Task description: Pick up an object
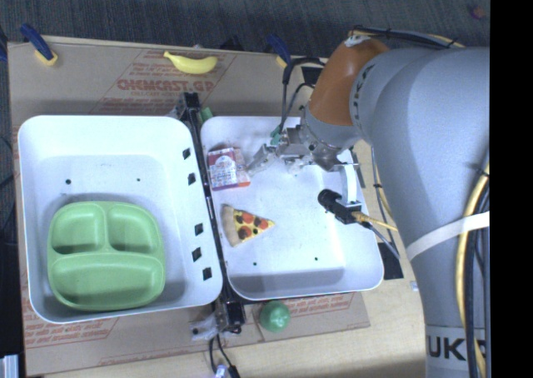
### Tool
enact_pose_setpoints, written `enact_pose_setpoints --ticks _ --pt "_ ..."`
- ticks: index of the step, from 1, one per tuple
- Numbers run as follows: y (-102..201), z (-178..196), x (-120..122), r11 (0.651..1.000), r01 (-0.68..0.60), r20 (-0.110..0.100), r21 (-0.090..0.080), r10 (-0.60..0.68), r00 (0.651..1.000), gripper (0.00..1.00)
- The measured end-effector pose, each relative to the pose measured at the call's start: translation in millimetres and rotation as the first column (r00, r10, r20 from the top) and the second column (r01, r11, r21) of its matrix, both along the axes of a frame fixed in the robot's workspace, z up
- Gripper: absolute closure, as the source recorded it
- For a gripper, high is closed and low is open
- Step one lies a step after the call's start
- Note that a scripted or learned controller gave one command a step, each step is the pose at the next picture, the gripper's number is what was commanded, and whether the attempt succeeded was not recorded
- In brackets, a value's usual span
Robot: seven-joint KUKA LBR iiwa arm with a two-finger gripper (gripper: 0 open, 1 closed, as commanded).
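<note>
In the right bin [287, 272], a small red and white packet [223, 167] lies near the left wall. A toy pizza slice [244, 225] lies just below it. My gripper [265, 157] hangs low over the upper part of this bin, just right of the packet, with its tip pointing towards it. Nothing is visibly held. The grey arm with its orange band [337, 85] comes in from the right and hides the bin's upper right corner.
A green divided plate [104, 256] fills the lower part of the left bin [100, 139]. A yellow banana [191, 61] lies on the cardboard behind the bins. A green ball [273, 315] rests in front of the right bin. A black fitting [336, 204] with cables hangs over the right bin.
</note>
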State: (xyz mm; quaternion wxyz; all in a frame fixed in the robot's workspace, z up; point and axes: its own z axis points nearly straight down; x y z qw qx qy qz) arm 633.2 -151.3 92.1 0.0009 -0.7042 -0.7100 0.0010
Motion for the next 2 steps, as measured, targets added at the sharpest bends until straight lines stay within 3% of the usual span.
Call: enact_pose_setpoints --ticks 1,2 --pt "0.1 10.2 0.1 1.000 -0.003 -0.001 0.000 0.003 1.000 1.00" --pt "-33.6 120.1 -37.3 1.000 0.004 0.004 -0.001 -0.004 1.000 1.00"
